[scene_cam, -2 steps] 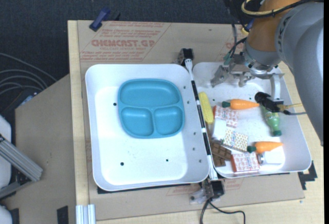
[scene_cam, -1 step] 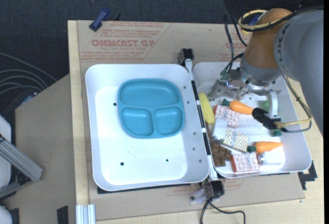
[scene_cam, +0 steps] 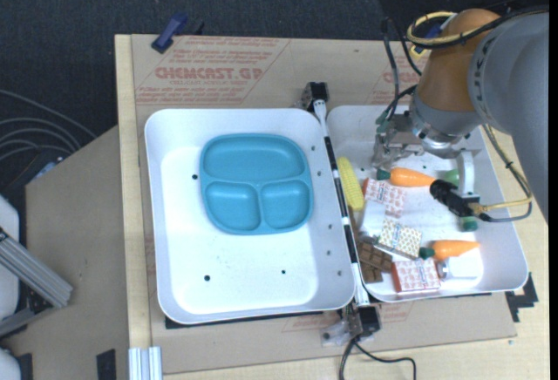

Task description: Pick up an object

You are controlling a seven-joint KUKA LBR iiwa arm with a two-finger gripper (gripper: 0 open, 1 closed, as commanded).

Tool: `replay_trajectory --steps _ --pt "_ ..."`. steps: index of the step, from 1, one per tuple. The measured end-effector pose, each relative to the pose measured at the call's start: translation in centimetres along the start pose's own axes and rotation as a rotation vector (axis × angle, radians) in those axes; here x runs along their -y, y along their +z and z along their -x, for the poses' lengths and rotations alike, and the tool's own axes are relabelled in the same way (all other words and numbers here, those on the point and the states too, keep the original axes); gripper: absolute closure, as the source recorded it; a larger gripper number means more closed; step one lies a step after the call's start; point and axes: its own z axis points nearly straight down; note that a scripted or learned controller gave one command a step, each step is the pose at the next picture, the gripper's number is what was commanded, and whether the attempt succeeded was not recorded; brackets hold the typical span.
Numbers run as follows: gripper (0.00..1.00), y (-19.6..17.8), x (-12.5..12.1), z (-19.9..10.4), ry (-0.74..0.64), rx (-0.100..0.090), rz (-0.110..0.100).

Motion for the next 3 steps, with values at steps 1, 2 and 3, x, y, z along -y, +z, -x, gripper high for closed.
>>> replay_trajectory --steps 1,2,3 --pt "0.00 0.0 0.0 0.0 0.000 0.000 0.000" --pt "1.00 -1.0 0.0 0.0 0.001 0.000 0.001" --pt "0.00 -1.0 0.0 0.0 0.001 0.000 0.001"
